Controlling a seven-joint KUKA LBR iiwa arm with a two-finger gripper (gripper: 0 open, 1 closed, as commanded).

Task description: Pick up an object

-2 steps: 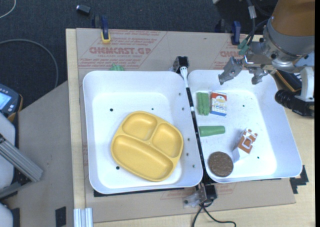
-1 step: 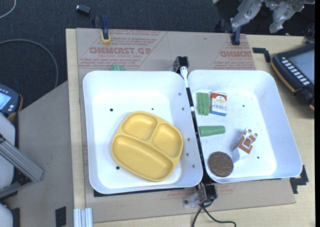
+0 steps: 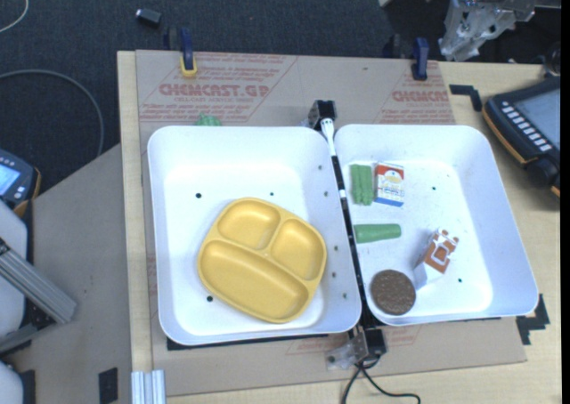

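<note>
Across the bench, two white bins sat side by side on a brown board [image 3: 267, 82], which blue clamps [image 3: 187, 51] pinned down, presumably so nothing would slide under the arm's pushes. We saw a yellow divided plate [image 3: 263, 258] lying flat in the left bin [image 3: 169, 215], taking up much of its floor. The right bin [image 3: 499, 242] held the smaller candidates: a green block [image 3: 361, 183] touching a small red-and-white box [image 3: 389, 185], a green wedge [image 3: 377, 232] just below them, a brown round disc [image 3: 392, 292] near the front wall, and an orange-and-white piece [image 3: 438, 251] beside the disc.

What we took for the gripper [image 3: 472, 20] hung well apart from both bins, beyond the board's far right corner, probably parked there to leave the camera a clean look. Whether it was spread or closed we could not tell.

We judged that nothing had been picked yet. The wedge, lying free of its neighbours, looked the easiest grasp; the plate seemed too broad and flat.
</note>
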